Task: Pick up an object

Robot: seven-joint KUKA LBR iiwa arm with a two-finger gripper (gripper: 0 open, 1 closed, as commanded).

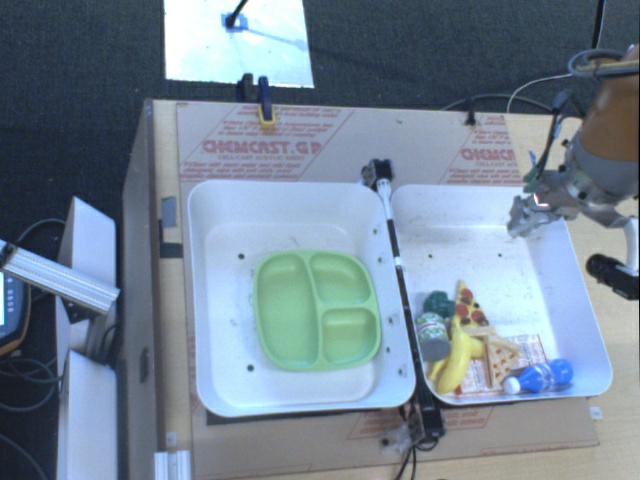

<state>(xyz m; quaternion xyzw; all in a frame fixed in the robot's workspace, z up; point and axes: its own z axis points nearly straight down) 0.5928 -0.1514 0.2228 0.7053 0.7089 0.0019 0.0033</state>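
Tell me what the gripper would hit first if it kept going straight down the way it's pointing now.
Probably the bare white floor of the right bin. The gripper hangs over the bin's far end, pointing down and slightly left; the toy pile sits nearer the camera, off that line. Depth is unclear.

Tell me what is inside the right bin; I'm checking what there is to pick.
In the right bin, bunched at its near-left corner: a banana, pizza slice, blue bottle, small can and a printed card. Whatever lies beneath that pile is covered.
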